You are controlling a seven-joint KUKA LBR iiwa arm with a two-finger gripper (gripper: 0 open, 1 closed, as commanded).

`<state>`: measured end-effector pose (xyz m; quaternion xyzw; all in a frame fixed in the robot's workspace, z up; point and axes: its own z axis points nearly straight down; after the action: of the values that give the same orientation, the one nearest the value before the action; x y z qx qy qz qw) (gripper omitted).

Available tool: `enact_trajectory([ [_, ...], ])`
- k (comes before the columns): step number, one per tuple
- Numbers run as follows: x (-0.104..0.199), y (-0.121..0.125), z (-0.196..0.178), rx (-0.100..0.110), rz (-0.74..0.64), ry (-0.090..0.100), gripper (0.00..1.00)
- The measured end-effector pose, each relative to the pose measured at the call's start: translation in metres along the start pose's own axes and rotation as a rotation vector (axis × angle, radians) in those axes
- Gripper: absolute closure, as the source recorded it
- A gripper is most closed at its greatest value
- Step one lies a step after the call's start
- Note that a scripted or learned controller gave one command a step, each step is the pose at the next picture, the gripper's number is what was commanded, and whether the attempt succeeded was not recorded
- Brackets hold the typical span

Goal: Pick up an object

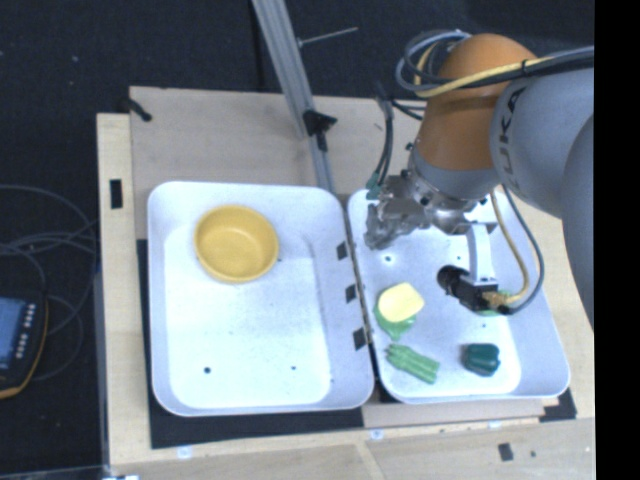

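Pale wooden bench (pixel 230 128) carrying two shallow white bins: left bin (pixel 250 388) holds a round yellow plastic bowl (pixel 237 243). Right bin (pixel 545 358) holds a yellow-green block (pixel 399 305), a ridged green piece (pixel 414 364) and a dark green piece (pixel 481 359). Gripper (pixel 382 230) sits over the right bin's far left corner, apart from all three; state of fingers cannot be told.

Both bins (pixel 170 298) are white. The left one's bowl (pixel 236 243) is yellow; the right one's items are yellow-green (pixel 399 305), light green (pixel 414 363) and dark green (pixel 481 358).
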<state>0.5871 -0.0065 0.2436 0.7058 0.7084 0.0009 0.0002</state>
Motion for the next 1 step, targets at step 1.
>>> enact_trajectory([
  [1,0.0428,-0.0162,0.0069,0.001,0.001,-0.001,1.00],
])
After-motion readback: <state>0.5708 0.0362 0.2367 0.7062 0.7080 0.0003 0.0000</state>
